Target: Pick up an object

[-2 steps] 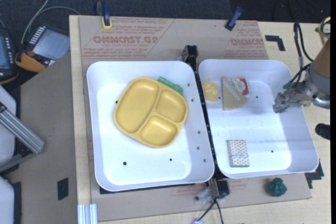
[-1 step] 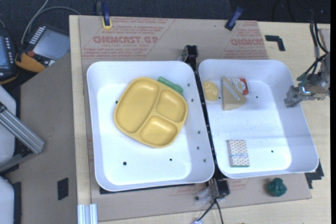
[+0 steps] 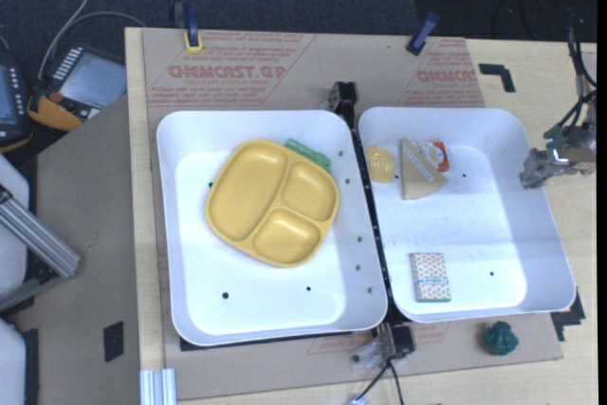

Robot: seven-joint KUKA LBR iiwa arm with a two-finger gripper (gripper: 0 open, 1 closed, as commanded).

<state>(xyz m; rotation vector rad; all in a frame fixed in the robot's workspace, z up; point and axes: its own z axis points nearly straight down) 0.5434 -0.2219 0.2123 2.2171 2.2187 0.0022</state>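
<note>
White bins sit side by side; my claw [image 3: 545, 164] hangs at the right bin's [image 3: 531, 232] outer rim, holding nothing, and I cannot tell its spread. Candidate: small patterned box [image 3: 431, 276] lying flat near the front of the right bin, apart from the wedge-shaped packet [image 3: 419, 169] and yellow lump [image 3: 380, 163]. Judged light, stiff, slightly slick. Pinch across its short sides.

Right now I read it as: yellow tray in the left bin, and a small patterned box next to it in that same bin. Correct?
Not quite. The camera view shows the yellow tray in the left bin, but the patterned box lies in the right bin, near its front edge.
</note>
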